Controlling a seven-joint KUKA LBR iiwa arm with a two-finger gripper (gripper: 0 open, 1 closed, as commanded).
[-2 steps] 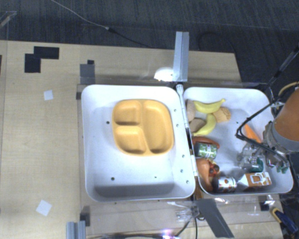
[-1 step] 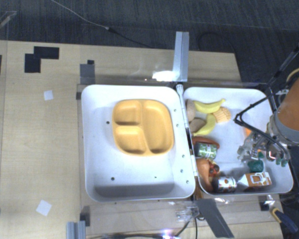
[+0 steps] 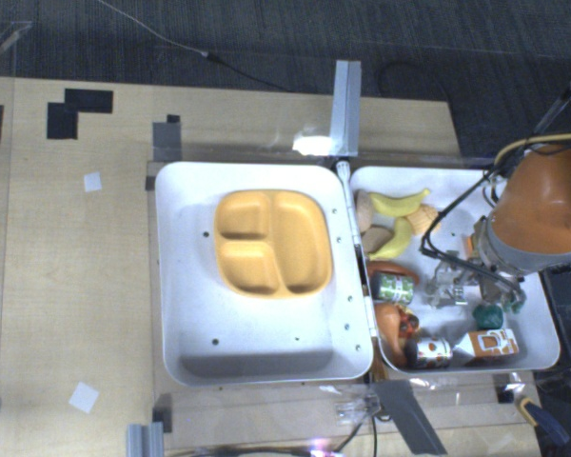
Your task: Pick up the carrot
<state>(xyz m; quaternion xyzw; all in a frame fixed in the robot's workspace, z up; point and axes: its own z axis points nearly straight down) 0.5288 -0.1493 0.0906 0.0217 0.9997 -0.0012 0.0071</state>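
Note:
My gripper [image 3: 454,288] hangs low in the middle of the right bin [image 3: 548,348], below the grey wrist and orange band [image 3: 550,203] of the arm. An orange sliver [image 3: 470,246] shows at the wrist's left edge, mostly hidden by the arm; it may be the carrot. An orange-red rounded item [image 3: 390,320] lies at the bin's left side, left of and a little below the gripper. I cannot tell which of these two is the carrot. Nothing can be seen held in the gripper.
The right bin also holds two bananas [image 3: 398,204], a green can [image 3: 394,287], a dark bottle [image 3: 426,352], an orange carton [image 3: 494,344] and a small green item [image 3: 488,314]. A yellow divided plate [image 3: 270,242] sits in the left bin [image 3: 186,284].

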